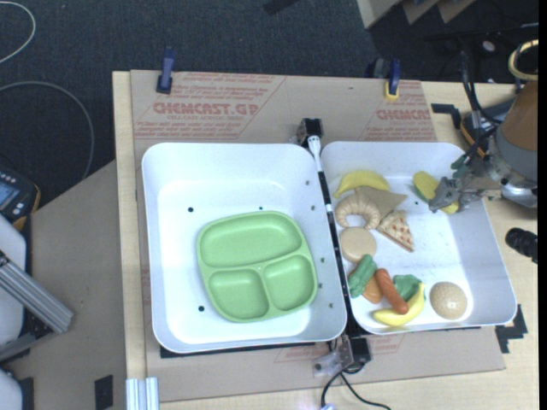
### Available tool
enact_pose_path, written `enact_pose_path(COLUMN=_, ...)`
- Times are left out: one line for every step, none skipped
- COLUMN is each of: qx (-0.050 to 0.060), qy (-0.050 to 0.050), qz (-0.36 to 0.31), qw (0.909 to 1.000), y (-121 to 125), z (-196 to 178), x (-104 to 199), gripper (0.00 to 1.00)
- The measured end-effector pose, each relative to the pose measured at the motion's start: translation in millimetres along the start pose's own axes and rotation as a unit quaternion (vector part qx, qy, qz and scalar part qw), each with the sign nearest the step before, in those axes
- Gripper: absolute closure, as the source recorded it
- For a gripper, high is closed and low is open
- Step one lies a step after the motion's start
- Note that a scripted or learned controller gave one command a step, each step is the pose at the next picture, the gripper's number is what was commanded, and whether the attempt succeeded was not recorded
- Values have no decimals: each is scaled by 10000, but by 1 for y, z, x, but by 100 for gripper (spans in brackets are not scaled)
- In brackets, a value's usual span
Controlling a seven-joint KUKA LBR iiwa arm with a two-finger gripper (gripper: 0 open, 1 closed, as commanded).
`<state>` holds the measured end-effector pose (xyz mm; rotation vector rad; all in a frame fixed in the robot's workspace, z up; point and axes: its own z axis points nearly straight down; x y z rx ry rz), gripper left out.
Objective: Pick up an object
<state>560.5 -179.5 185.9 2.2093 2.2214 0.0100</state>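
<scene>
The right bin (479,254) holds several toy foods: a yellow banana (361,179), a croissant (358,212), a pizza slice (397,230), a round biscuit (357,245), a carrot (392,289) and a bread roll (448,299). A yellow lemon-like piece (425,184) lies near the bin's far right corner. My gripper (448,198) is low over the bin, right beside that yellow piece on its right. Whether it touches the piece is unclear. The arm's grey wrist (520,156) comes in from the right edge.
The left bin (171,229) carries a green divided plate (255,264). A green vegetable (362,274) and a second banana (400,314) lie at the right bin's near edge. A black divider clamp (312,131) sits between the bins. Blue clips hold the brown board at the back.
</scene>
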Motion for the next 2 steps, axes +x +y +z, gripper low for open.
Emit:
enact_pose_path(qx=71, qy=31, qz=-4, qw=10000, y=-1, z=27, x=65, gripper=100)
enact_pose_path(qx=25, qy=22, qz=-22, qw=10000, y=-13, z=-33, x=152, gripper=100)
